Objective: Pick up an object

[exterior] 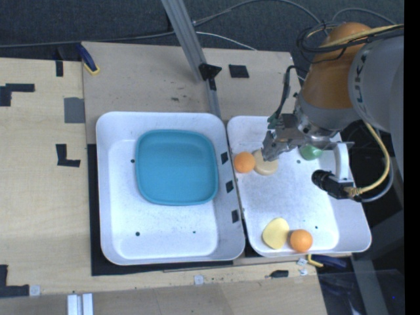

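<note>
Only writing I could spot was a few pale letters on the grey arm (380, 77) near the picture's right edge, cut off and too blurry to read properly, so no brand from me. Everything else was unlabelled. The gripper (273, 148) sat low over the right bin (289, 195), right on top of a pale beige disc (266, 168), a small flat round thing, cream-coloured, sitting in the upper left part of that bin. I honestly couldn't tell whether the fingers were open or closed, the wrist blocked them from above, and I couldn't say the disc was actually gripped. Touching or just beside the disc, on its left, was an orange ball (244, 162). Count for the right bin: two orange balls, the second one (300, 240) down by the near edge, one yellow lumpy piece (275, 232) snug against that second ball, one beige disc, and one green thing (308, 152) half hidden behind the gripper on the disc's right. Two white bins in total, side by side, and the left bin (118, 176) held one blue square plate (176, 167).
</note>
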`<state>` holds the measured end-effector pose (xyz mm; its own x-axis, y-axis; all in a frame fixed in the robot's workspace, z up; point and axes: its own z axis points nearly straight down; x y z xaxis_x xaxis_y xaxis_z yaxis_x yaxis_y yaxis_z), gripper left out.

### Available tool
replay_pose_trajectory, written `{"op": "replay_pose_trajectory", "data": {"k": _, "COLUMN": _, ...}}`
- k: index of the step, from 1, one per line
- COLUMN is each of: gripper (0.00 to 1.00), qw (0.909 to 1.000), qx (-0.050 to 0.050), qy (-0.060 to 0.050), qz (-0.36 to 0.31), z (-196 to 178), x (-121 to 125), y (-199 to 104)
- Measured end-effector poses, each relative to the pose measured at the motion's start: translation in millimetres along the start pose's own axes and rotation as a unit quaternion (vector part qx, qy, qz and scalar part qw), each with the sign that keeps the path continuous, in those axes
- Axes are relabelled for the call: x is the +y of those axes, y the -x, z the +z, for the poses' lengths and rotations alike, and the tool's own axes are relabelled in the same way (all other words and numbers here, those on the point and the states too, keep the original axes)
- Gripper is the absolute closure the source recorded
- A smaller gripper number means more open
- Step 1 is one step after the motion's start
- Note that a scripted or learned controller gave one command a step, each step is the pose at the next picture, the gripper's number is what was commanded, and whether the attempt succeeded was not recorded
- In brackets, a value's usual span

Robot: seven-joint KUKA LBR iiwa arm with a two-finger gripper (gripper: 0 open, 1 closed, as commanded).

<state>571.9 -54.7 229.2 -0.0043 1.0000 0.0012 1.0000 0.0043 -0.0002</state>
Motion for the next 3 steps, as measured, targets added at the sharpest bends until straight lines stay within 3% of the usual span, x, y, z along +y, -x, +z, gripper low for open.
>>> {"op": "replay_pose_trajectory", "data": {"k": 1, "gripper": 1.0, "qw": 1.0, "qx": 0.0, "qy": 0.0, "qz": 0.0, "z": 3, "x": 12, "y": -44}}
{"op": "replay_pose_trajectory", "data": {"k": 3, "gripper": 1.0, "qw": 1.0, "qx": 0.0, "qy": 0.0, "qz": 0.0, "z": 1, "x": 7, "y": -143}}
